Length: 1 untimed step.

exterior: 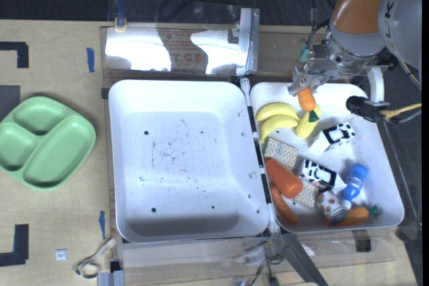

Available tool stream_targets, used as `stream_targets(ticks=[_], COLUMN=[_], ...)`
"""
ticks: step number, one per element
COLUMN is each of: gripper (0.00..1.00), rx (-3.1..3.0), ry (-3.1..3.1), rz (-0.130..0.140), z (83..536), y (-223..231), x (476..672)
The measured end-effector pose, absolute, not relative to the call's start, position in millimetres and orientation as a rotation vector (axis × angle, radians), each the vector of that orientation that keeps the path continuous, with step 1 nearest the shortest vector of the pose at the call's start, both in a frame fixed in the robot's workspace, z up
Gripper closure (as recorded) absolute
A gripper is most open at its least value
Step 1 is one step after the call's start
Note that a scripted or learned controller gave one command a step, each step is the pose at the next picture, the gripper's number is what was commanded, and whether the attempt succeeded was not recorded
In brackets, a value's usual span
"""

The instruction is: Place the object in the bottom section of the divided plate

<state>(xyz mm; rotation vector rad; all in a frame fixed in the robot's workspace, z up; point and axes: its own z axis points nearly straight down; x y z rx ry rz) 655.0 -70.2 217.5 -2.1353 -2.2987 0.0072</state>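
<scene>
A green divided plate (pixel 90 132) lies on the bench at the far left, outside the bins; its large section (pixel 57 151) faces the lower right. My gripper (pixel 303 90) hangs over the back left corner of the right bin (pixel 392 191). A small orange object (pixel 306 100) sits between its fingertips, so it looks shut on that. Just below it are a yellow corn cob (pixel 307 125) and two bananas (pixel 276 118).
The right bin also holds a red-orange vegetable (pixel 285 179), two black-and-white blocks (pixel 338 134), a blue bottle (pixel 354 181), a can (pixel 333 205) and a carrot (pixel 358 213). The left bin (pixel 181 157) lies between gripper and plate. A clear panel (pixel 181 43) stands behind it.
</scene>
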Motion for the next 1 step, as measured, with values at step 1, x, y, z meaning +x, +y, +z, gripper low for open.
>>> stream_targets(ticks=[1], gripper=[1.0], rx=[-2.307], ry=[-2.124], rz=[0.008], z=[181.7], y=[-66.0], x=[665.7])
